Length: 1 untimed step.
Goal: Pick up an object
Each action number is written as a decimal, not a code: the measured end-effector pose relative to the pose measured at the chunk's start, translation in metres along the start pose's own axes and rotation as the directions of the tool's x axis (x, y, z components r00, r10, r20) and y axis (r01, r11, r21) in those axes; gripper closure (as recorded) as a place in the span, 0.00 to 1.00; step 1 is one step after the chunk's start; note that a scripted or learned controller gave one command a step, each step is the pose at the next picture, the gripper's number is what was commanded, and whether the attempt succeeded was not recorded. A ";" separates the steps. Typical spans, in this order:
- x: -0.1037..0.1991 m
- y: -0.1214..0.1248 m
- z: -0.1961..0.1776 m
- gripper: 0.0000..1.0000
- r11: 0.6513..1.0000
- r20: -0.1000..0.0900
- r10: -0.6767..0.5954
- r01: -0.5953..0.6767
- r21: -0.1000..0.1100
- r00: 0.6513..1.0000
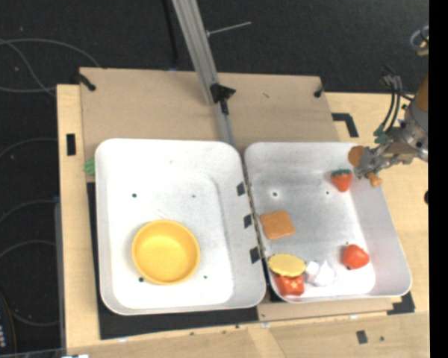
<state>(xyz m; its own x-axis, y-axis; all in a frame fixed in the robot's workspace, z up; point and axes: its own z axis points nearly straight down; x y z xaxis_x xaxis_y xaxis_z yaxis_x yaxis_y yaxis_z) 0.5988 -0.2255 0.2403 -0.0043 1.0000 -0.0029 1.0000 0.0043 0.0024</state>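
Camera view, left to right. In the left bin (112,170), a yellow bowl (165,251): far left of the gripper, light and hard, round and wide, tough to pinch. In the right bin (299,162), an orange-brown block (277,224): below and left of the gripper, looks light, flat sides good to squeeze. Lower down, a yellow and red pile (287,273) with a white lump (322,274) touching, crowded, easy to bump. A red ball-like toy (355,256), maybe slippery. Just left of the gripper (367,164), a small red toy (341,180), likely light, probably the easiest pick. Bin wall close by. Jaws open or closed: cannot tell.
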 end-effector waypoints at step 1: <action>0.057 -0.008 0.002 1.00 1.000 -0.003 -0.002 0.002 0.001 1.000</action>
<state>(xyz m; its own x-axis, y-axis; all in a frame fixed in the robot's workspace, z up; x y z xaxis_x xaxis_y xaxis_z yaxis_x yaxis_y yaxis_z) 0.5906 -0.1685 0.2385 -0.0060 1.0000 0.0001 1.0000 0.0060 0.0014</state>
